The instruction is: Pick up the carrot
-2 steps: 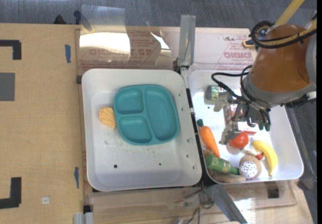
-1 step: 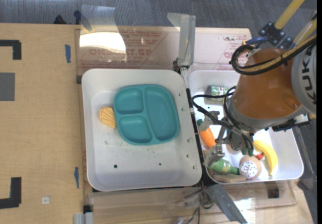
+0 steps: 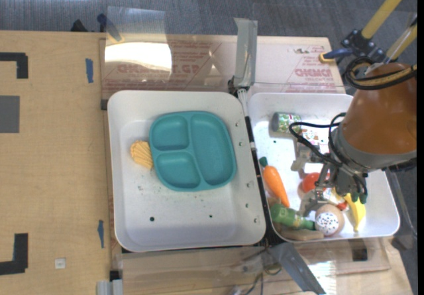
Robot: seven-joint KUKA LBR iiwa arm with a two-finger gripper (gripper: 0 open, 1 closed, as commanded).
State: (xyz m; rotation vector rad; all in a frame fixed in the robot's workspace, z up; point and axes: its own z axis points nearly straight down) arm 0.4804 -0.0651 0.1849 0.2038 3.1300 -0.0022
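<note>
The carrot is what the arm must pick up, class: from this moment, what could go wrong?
1. The tool hangs over the red item and the white speckled ball, to the right of the carrot; closing there would likely grab the wrong thing.
2. The carrot lies close to the right bin's left wall, with a green item at its lower end, so a finger may strike either one.

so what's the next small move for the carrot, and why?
Probably shift the gripper toward the left bin side, until it sits over the carrot. The carrot lies free near the right bin's left wall, while the gripper hangs beside it, over the red piece and other clutter.
</note>
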